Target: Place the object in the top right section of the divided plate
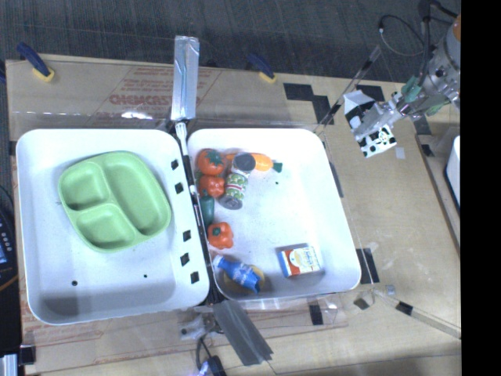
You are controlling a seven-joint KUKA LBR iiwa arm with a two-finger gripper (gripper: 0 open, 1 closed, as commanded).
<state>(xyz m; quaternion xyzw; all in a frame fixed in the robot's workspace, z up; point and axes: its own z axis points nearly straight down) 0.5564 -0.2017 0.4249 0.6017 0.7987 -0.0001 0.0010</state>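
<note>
A bench seen from above at a slant holds two shallow white bins side by side. The left bin (47, 288) holds a light green divided plate (114, 200) with three sections, lying near the bin's upper middle. All three sections look bare.

The right bin (333, 210) holds a scatter of small toy foods. Along its left wall, from top to bottom, sit an orange-red tomato (210, 161), a second red vegetable (211, 185) just below it, a dark green piece (207, 208) and a small red-orange pepper (220, 235). Beside the tomatoes lies a small jar with a dark lid (237, 180), tilted on its side, and next to its lid an orange carrot (263, 163). Near the bin's lower edge lie a blue and yellow packet (239, 274) and, to its right, a small orange box (300, 260).

The gripper (374, 131) hangs outside the bins, above the bare bench beyond the right bin's upper right corner, well apart from every object. It is pale with black and white markings. It is small and blurred here, so whether its fingers are open or closed cannot be told; nothing appears between them.
</note>
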